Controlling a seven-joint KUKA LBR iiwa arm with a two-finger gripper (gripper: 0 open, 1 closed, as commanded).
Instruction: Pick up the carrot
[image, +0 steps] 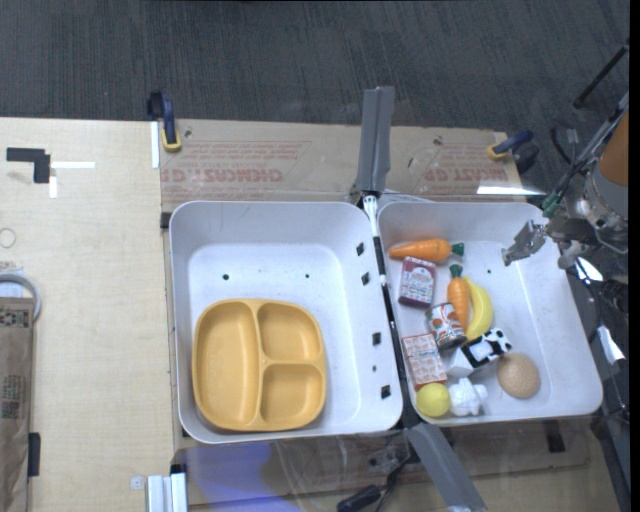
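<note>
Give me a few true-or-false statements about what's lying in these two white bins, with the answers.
1. The yellow divided plate sits in the left bin. True.
2. A carrot lies near the far end of the right bin. True.
3. The gripper holds that carrot. False: it hangs apart from it, nothing between its fingers.
4. The banana lies on the plate. False: it is in the right bin, beside a second carrot.
5. A lemon sits at the right bin's near end. True.

Dark grey carpet floor (300, 50); pale wood bench (80, 300).
</note>
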